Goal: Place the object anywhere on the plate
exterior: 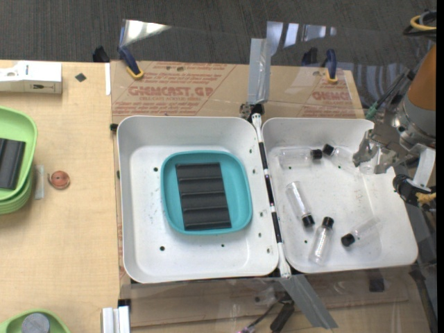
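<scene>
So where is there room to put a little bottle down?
The teal plate has a bare rim around the black grooved block. The left bin has white floor around the plate. The right bin is crowded with clear vials.

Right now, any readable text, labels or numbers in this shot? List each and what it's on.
"CHEMCAST GP": red print, faint, on the brown cardboard sheet behind the left bin.
More red print on the cardboard behind the right bin: too blurred to read.
White box at top left: dark marks, too small to read.

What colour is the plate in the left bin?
Teal, with a black ribbed insert; the plate shows clearly in the camera view.
</scene>
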Robot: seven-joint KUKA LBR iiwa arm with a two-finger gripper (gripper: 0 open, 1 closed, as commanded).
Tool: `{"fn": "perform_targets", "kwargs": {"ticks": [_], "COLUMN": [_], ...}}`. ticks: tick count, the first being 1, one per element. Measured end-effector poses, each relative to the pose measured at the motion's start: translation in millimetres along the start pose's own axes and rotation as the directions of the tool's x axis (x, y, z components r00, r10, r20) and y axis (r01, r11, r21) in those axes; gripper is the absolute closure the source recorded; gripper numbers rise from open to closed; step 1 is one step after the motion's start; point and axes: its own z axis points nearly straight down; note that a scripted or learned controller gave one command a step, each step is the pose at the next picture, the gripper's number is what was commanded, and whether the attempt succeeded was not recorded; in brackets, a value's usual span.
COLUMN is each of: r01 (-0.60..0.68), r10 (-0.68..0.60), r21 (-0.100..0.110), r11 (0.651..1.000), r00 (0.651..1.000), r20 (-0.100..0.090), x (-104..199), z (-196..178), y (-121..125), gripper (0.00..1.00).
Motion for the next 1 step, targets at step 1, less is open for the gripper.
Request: {"fn": "perform_targets", "kwargs": {"ticks": [1], "r01": [0.002], "r10": [-0.002], "r21": [0.003], "r11": [1.0], "r00": [1.0], "r20": [0.003], "x": [-0.7], "z": [-7.4], "y": [0.1], "gripper": [1.0]}}
